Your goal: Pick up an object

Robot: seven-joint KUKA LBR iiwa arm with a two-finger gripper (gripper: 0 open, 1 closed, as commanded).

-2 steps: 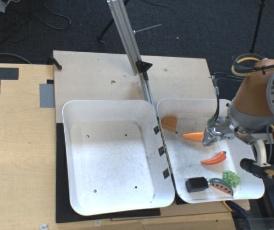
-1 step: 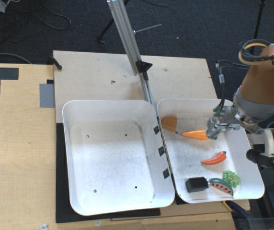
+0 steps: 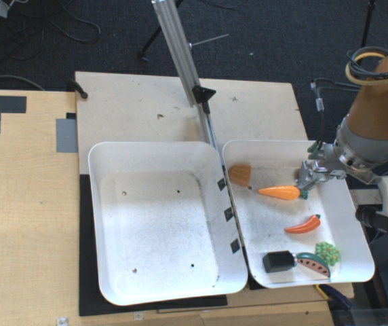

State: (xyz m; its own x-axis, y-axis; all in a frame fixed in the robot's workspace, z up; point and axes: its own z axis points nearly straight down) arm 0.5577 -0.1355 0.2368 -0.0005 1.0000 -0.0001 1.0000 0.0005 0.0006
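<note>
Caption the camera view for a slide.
Gripper poised at the toy carrot's leafy end in the right bin.

Two bins (image 3: 112, 156), five toys (image 3: 279, 193)

Fingers (image 3: 307, 180) beside carrot (image 3: 279, 193)

A slanted aluminium rail (image 3: 180, 53) crosses the pale bench board (image 3: 140, 107), with cables (image 3: 17, 5) on the dark floor.
</note>
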